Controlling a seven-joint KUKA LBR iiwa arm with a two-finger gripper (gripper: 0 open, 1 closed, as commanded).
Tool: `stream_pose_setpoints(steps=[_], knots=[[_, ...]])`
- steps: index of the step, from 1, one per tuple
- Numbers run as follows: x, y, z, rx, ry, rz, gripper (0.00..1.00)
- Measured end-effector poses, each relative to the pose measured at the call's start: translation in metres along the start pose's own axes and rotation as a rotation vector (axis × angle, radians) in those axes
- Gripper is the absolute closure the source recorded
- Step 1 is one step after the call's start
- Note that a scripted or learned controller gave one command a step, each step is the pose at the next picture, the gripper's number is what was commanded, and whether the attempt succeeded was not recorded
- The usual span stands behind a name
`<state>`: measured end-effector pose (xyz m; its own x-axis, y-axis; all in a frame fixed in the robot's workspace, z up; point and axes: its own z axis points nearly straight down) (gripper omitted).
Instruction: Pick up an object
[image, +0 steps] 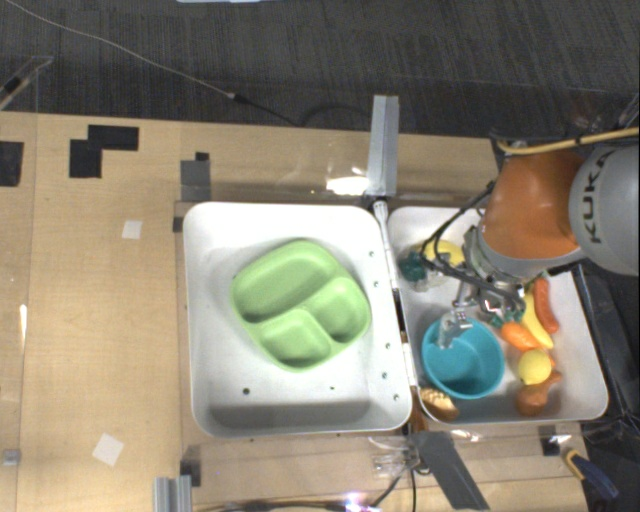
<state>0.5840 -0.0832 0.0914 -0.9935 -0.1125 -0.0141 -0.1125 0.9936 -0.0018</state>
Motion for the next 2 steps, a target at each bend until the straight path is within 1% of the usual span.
stream_pose_setpoints(steps=[1,2], knots=[[0.017,-0.003,-0.001,0.0,-0.006,0.032,0.0],[0.042,-0.001,-0.002,0.002,-0.01,0.149,0.0]])
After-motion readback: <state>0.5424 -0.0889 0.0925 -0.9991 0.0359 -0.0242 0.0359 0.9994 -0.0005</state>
